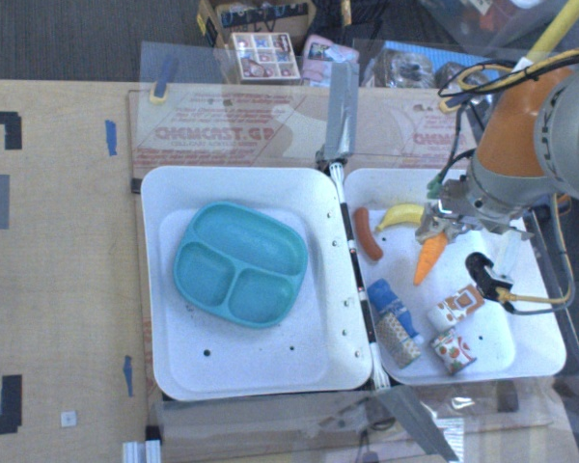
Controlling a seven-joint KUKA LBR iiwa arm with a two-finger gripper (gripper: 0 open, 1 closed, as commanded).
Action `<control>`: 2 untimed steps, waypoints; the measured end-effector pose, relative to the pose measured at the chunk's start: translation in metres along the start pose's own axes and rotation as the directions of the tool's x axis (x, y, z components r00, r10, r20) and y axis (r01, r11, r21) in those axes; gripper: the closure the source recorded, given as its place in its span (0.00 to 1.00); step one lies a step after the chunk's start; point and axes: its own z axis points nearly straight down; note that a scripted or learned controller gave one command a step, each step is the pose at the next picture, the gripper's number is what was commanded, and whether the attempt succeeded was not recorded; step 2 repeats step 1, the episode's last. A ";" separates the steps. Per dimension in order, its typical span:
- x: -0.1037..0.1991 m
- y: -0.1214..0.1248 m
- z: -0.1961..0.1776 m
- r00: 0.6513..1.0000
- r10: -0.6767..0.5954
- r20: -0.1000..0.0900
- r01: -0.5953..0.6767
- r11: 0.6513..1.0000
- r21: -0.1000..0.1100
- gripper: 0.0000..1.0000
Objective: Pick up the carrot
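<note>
While the arm (521,133) reaches in from the right, the end effector (444,225) hangs over the far part of the right bin (550,355), directly above the thick end of the carrot (427,261). Whether the end effector is wide or narrow cannot be told from this slant, nor whether it already touches the carrot. The carrot lies on the bin floor, thick end toward the end effector and tip pointing to the near side. A banana (401,217) lies just beside it on the far left, and a sausage (368,234) lies further left along the bin wall. A blue bottle (386,302) and two small cartons (459,305) (454,351) lie nearer the camera, apart from the carrot. The left bin (164,355) holds a teal divided plate (241,263), and both bins rest on the worktop (58,258).

The step in hand is judged to be the approach and grasp. It should go best if the end effector closes across the carrot's width, at the thick end, where the taper gives the most to grip. A hold near the tip would likely slip. The descent should keep clear of the banana's near end, and the lift should be straight up.
</note>
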 end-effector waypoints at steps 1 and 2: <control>-0.040 0.023 -0.028 0.998 0.064 0.001 -0.064 0.998 -0.001 1.00; -0.040 0.023 -0.028 0.998 0.064 0.001 -0.064 0.998 -0.001 1.00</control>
